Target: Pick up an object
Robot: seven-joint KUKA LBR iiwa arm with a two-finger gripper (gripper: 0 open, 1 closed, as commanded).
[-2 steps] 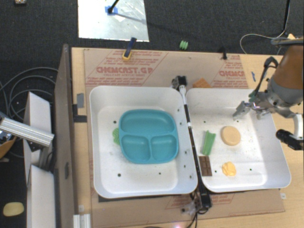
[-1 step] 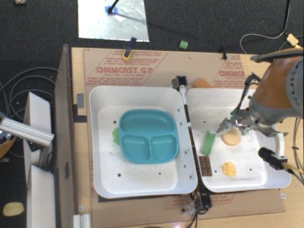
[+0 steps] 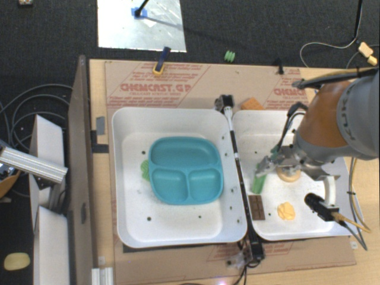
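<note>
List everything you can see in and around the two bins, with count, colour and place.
left bin: one, white, left on the bench
right bin: one, white, right on the bench
divided plate: one, teal, middle of left bin
green scrap: one, green, left bin, poking out at the plate's left edge
green stick: one, green, right bin, near its left wall
brown block: one, brown, right bin, below the stick in the view
yellow lump: one, yellow, right bin, right of the block
tan round piece: one, tan, right bin, partly hidden under the gripper
orange piece: one, orange, on the bench behind the right bin
arm: one, grey with orange band, reaching in from the right
gripper: one, low over the right bin
</note>
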